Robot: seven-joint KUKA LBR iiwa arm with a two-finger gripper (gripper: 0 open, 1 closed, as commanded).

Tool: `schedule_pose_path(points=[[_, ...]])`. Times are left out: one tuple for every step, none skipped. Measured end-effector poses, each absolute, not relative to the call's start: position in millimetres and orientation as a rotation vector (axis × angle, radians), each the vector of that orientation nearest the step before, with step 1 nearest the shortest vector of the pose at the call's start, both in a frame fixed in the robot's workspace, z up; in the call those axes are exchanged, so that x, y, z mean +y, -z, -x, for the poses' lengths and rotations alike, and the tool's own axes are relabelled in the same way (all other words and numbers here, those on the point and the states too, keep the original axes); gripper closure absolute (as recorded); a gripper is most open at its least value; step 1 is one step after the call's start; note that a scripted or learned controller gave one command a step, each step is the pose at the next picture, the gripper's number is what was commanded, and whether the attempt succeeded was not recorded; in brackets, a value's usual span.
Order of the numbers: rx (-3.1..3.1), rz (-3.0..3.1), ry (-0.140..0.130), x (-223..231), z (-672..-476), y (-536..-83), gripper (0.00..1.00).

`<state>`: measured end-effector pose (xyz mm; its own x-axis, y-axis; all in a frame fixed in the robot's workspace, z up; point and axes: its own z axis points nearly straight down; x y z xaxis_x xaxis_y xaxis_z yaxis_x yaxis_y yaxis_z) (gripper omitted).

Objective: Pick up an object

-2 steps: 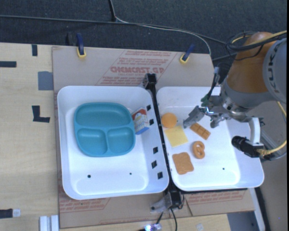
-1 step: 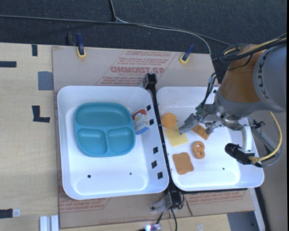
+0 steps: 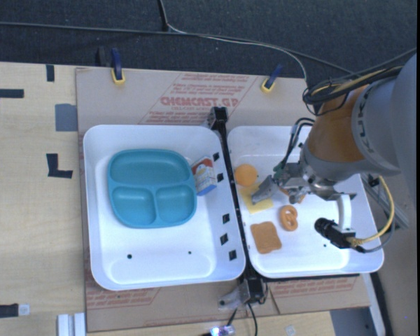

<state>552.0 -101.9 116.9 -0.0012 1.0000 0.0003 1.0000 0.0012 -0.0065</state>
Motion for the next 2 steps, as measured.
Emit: schedule_pose_path(points=[[-2.222,2.216,-0.004,-101,-552.5,-129,1.00],[-2.224,2.222,0.003,-103,-549.3,-191,1.00]])
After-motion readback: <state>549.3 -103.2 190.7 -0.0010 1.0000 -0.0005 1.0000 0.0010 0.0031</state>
